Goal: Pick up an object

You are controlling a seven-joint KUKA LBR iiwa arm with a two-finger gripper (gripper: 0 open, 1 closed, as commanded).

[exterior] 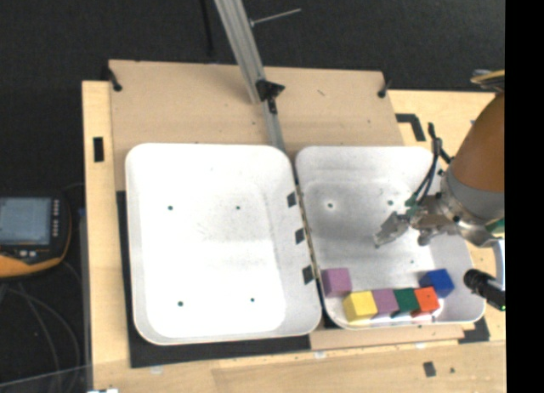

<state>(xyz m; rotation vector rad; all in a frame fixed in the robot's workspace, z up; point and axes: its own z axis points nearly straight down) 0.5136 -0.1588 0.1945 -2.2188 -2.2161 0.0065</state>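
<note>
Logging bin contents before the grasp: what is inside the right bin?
The right bin holds blocks along its near edge: two purple, yellow, green, orange, blue. The gripper hovers above; the arm covers the bin's right side.

Small cubes crowd the right bin's near edge: a purple block sits alone, then yellow, a second purple, green and orange touch in a row, with blue just behind.

No legible text, labels, nos. or signs anywhere; pendant screen at left too blurred.
</note>
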